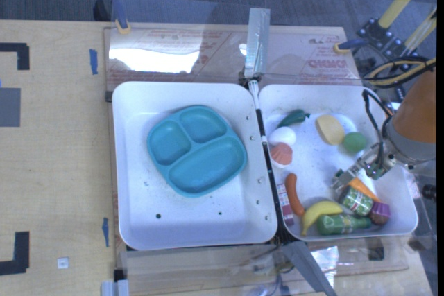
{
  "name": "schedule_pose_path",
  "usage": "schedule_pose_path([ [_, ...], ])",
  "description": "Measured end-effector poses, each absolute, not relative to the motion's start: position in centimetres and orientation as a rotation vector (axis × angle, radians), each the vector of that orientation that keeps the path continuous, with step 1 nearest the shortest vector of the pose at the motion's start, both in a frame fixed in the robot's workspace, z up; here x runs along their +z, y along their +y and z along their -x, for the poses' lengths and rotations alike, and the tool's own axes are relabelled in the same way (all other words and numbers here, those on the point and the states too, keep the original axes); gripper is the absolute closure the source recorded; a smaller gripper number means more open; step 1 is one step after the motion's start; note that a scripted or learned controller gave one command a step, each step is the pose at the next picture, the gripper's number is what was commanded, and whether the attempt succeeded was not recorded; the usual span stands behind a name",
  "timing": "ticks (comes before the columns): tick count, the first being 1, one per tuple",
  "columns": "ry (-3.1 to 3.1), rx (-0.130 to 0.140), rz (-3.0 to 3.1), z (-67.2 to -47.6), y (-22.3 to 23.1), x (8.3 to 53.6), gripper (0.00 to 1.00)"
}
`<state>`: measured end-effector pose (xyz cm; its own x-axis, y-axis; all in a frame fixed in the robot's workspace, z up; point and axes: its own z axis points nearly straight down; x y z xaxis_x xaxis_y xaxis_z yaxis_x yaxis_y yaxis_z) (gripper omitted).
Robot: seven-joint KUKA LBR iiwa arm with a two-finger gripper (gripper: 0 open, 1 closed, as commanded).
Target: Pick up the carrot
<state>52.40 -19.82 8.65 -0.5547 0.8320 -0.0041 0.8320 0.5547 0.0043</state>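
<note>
Closest to you, along the near wall of the right bin point(406, 229), you have a crowded corner: a curved yellow banana point(318, 211), a dark green bottle point(345, 222) lying on its side just beside it, a small can point(359, 201) with a green-and-red label, and a purple piece point(380, 213) at the far right. The smooth reddish sausage point(295, 194) lies lengthwise near the bin's left wall.

The carrot point(363, 187), an orange wedge shape, sits right above the can, touching that cluster. The gripper point(357, 175) is directly over it, metal fingers angled down to the left; you cannot tell how far the jaws are spread or whether anything is between them. The can and bottle crowd the carrot on its near side.

Further back you see a round green ball point(354, 142), a pale yellow block point(331, 129), a white egg shape point(283, 136) above a ridged orange-pink shell point(281, 154), and a dark green pepper-like piece point(294, 118).

In the left bin point(132, 170), a glossy blue plate point(197, 149) with three compartments rests near the middle. Beyond both bins lies a clear plastic sheet point(173, 45).
</note>
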Motion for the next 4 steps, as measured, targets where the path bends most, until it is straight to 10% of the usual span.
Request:
schedule_pose_path([
  [1,2.756,0.006,-1.477,-52.7,-19.9,9.8,1.0],
  [2,2.863,0.0,-1.267,-51.6,-22.5,19.8,1.0],
  [4,2.744,0.003,-1.531,-49.0,-13.6,20.3,1.0],
])
